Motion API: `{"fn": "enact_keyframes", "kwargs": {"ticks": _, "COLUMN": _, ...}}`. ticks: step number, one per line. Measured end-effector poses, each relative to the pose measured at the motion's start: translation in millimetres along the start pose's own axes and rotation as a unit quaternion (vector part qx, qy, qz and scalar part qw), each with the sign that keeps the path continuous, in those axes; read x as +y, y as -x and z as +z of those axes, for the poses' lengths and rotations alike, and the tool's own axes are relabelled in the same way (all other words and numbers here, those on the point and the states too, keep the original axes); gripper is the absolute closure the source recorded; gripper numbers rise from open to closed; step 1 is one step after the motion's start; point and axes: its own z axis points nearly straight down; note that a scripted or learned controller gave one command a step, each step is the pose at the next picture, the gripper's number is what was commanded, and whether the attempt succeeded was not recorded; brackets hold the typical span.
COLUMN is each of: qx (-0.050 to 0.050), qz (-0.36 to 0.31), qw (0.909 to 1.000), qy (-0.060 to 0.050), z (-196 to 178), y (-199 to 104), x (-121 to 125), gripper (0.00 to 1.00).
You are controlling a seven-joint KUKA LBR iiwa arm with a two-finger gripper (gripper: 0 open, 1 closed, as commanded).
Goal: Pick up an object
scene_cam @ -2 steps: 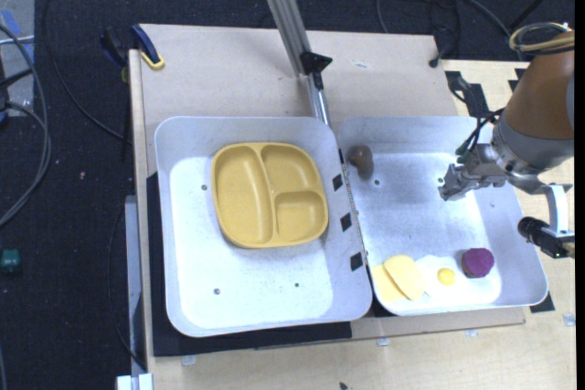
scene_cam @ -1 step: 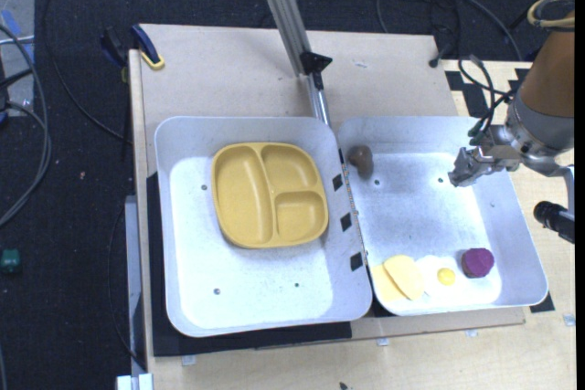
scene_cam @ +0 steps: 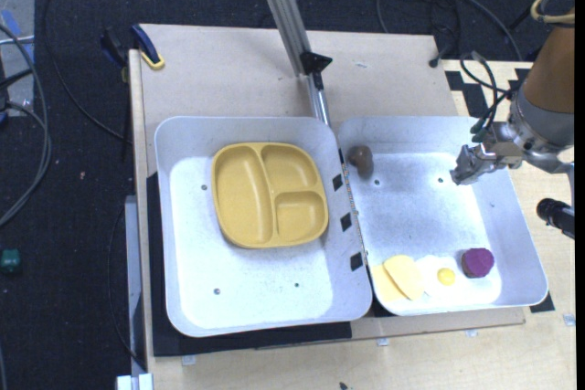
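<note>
Camera view puts the likely targets nearest, along the front of the right bin: a pale yellow flat piece, a small yellow ball and a purple ball, close together; I'd go for the purple ball, dropping straight down so its neighbours aren't nudged; a brown lump sits at the far left corner; the pincer hangs above the right side, apparently holding nothing; its spread I cannot tell; the arm is cut off.

Divided plate sitting in left bin. Right bin holding a lump at its far left corner, and three small pieces lying along its near edge.
</note>
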Motion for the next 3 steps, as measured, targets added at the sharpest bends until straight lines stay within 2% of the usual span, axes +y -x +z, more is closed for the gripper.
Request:
{"fn": "enact_keyframes", "kwargs": {"ticks": 2, "qx": 0.001, "qz": -0.003, "qw": 1.0, "qy": -0.002, "z": -16, "y": -106, "x": -18, "gripper": 1.0}}
{"fn": "enact_keyframes", "kwargs": {"ticks": 3, "qx": 0.001, "qz": -0.003, "qw": 1.0, "qy": -0.002, "z": -4, "y": -162, "x": -30, "gripper": 1.0}}
